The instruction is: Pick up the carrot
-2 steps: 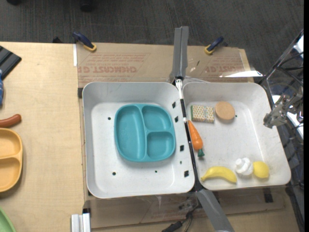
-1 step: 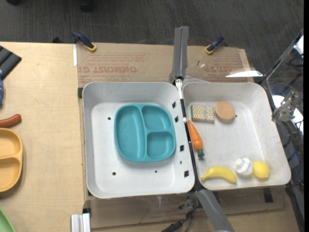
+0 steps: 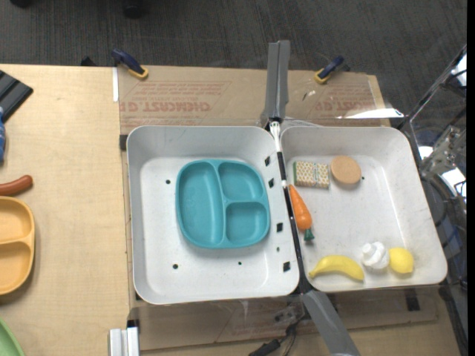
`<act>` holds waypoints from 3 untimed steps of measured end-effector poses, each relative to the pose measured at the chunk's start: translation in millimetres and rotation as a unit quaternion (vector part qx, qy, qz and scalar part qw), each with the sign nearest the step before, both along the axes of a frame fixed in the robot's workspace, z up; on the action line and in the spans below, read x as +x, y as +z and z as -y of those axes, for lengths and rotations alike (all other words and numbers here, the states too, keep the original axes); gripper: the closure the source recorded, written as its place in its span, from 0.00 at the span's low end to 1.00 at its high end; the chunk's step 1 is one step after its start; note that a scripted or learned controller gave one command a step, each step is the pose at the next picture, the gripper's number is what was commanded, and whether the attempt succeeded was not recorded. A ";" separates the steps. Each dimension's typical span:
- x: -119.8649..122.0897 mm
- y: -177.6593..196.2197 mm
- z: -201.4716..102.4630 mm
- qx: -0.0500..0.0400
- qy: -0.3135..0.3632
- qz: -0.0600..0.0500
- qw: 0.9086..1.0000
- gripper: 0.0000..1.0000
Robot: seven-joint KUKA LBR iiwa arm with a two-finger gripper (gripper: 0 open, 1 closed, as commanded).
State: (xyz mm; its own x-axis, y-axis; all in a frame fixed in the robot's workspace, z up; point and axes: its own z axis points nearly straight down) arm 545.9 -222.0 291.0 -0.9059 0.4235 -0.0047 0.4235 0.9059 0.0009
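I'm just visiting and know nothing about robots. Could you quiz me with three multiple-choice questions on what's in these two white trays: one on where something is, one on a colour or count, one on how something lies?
1. Where is the carrot?
A. on the teal plate
B. in the right bin, against its left wall
C. on the cardboard

2. How many compartments has the teal plate?
A. two
B. three
C. five

3. How does the carrot lie?
A. flat, green top toward the near edge
B. standing upright
C. under the banana

Answers:
1 B: it hugs the divider side of the right bin.
2 B: one long section and two smaller ones.
3 A: it lies flat, apart from the banana.
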 end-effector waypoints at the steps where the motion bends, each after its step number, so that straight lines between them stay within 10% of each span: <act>1: -0.6 -76.2 -51.4 0.000 0.247 -0.001 0.969 1.00; 2: -12.9 -30.4 0.3 -0.001 0.241 0.000 0.971 1.00; 3: -48.8 94.2 0.1 -0.001 0.209 0.001 0.978 1.00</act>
